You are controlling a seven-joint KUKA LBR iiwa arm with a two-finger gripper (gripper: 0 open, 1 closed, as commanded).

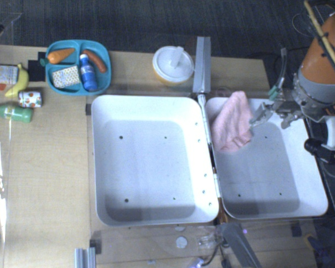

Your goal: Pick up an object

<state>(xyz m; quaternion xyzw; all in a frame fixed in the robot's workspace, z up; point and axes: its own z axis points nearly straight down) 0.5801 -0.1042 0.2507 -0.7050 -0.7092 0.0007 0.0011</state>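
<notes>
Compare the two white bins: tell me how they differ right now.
The left bin is the wider of the two; the right bin is narrower. The right bin holds a crumpled pink cloth draped at its upper-left corner by the divider, while the left bin's floor shows just small dark dots. The hand hovers over the right bin beside the cloth, not the left. Both are shallow, white, with rounded corners.

Two white bins sit side by side: the left bin [151, 161] and the right bin [273, 177]. One pink cloth [233, 121] lies in the right one, toward ten o'clock. One blue divided tray [103, 68], one white lidded cup [173, 64], one banana [19, 81], one small can [30, 99], one green bottle [12, 113].
</notes>
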